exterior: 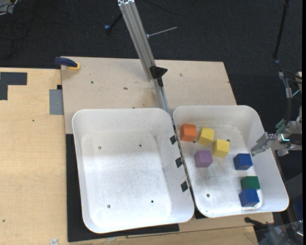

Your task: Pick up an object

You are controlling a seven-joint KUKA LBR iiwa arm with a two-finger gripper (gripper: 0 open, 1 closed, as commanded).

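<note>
Wooden table (30,152) with two white bins, cubes all in the right bin (265,131), hand (259,147) at its right rim near a blue cube (242,161), grip unclear, so I'd guess it's mid-approach and needs to drop onto one next.

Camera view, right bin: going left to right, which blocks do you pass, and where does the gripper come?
Orange block → purple block, yellow block → upper blue block → gripper over the right bin's right rim. The second yellow, green and lower blue blocks overlap others in x, so left out.
</note>
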